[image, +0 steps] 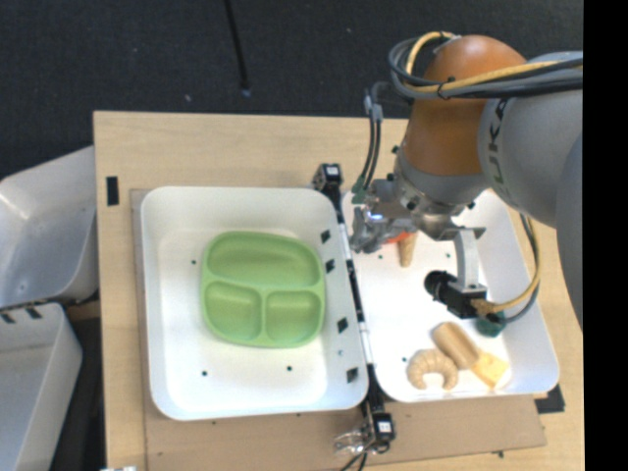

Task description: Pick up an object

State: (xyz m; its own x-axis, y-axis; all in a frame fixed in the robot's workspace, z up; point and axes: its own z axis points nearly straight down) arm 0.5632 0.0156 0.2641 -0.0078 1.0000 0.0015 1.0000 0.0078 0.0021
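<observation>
My gripper (394, 232) hangs low over the back of the right bin (392, 312), under the orange wrist band. An orange carrot-like piece (404, 250) stands just below it, partly hidden by the gripper body. Near that bin's front lie a tan croissant (430, 369), a brown bread roll (456, 342) and a yellow cheese wedge (490, 369), close together. A green divided plate (263, 287) lies in the middle of the left bin (167, 361).
A black and grey fixture (453, 290) with a yellow cable sits at the right bin's right side. A row of black clips (345, 292) runs along the divider between the bins. The wooden bench (118, 155) surrounds both bins.
</observation>
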